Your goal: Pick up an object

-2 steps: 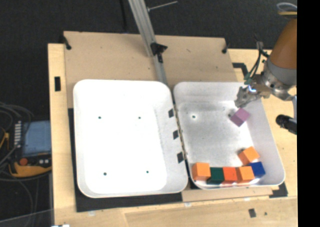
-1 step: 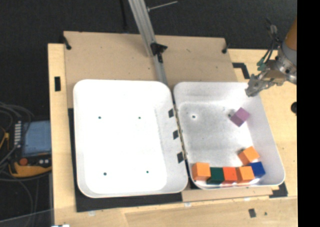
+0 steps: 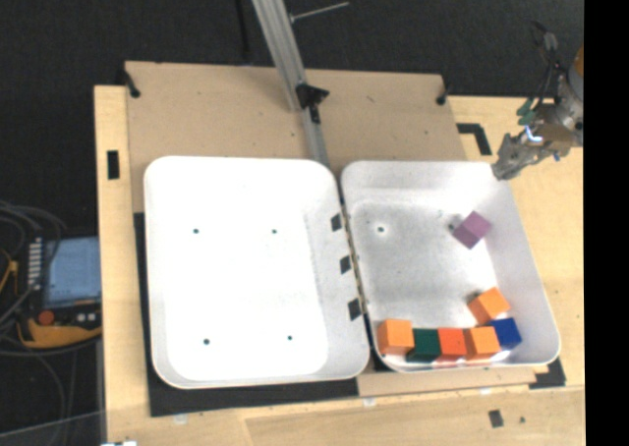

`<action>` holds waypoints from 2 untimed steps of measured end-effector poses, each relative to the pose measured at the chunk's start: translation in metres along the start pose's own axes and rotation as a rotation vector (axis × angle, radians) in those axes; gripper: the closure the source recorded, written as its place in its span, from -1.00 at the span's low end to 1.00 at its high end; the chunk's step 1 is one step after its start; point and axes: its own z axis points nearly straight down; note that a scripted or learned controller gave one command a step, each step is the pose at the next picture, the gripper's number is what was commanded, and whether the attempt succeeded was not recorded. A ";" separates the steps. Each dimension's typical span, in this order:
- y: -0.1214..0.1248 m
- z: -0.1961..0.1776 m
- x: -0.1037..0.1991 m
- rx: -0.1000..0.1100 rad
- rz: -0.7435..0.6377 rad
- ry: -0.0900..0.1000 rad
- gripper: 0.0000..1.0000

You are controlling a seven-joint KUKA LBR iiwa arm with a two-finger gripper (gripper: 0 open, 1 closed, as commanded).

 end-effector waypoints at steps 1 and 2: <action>0.004 0.000 0.057 0.004 -0.004 0.001 1.00; 0.010 0.010 0.101 0.006 -0.002 0.000 1.00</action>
